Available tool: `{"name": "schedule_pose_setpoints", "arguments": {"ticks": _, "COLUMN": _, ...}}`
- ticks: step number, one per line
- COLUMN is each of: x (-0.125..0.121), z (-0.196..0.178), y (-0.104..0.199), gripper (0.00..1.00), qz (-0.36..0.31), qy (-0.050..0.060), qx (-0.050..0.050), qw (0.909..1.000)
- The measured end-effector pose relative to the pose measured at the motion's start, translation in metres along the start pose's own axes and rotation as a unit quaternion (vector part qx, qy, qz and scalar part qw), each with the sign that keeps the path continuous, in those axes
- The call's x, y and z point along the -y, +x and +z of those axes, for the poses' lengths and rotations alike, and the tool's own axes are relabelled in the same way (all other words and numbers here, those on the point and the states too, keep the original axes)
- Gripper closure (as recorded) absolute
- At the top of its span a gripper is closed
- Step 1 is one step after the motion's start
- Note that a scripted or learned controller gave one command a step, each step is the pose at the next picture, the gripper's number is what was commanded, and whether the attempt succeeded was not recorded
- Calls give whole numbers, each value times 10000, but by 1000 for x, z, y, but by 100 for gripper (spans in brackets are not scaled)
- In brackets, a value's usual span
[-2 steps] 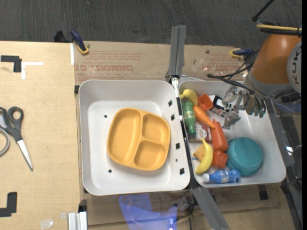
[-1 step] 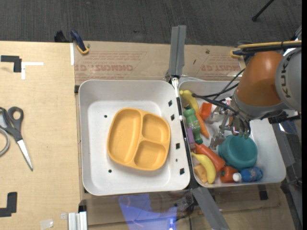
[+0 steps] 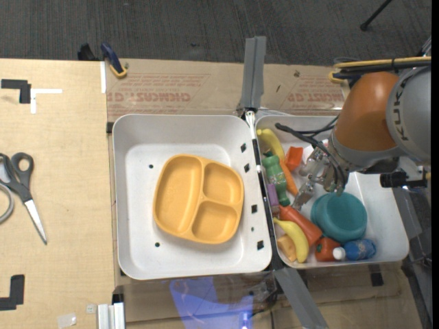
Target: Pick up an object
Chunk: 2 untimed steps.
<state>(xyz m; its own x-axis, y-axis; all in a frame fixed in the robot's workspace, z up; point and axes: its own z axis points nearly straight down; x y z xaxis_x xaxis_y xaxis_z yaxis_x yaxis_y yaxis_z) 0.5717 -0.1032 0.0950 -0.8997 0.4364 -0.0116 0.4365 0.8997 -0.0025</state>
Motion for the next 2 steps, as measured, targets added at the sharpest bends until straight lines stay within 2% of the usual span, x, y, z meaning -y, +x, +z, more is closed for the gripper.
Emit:
{"name": "schedule_pose_setpoints", "arguments": {"ticks": 1, "x": -13, "z": 3, "y": -5, "gripper": 0, "qz": 342, "qy": -12, "qx": -40, "qw": 9994}}
{"name": "schedule_pose_setpoints", "arguments": {"ticks": 2, "x": 37, "z": -4, "y": 77, "gripper": 0, "qz": 254, "qy": -34, "qx": 111, "qw": 9996}}
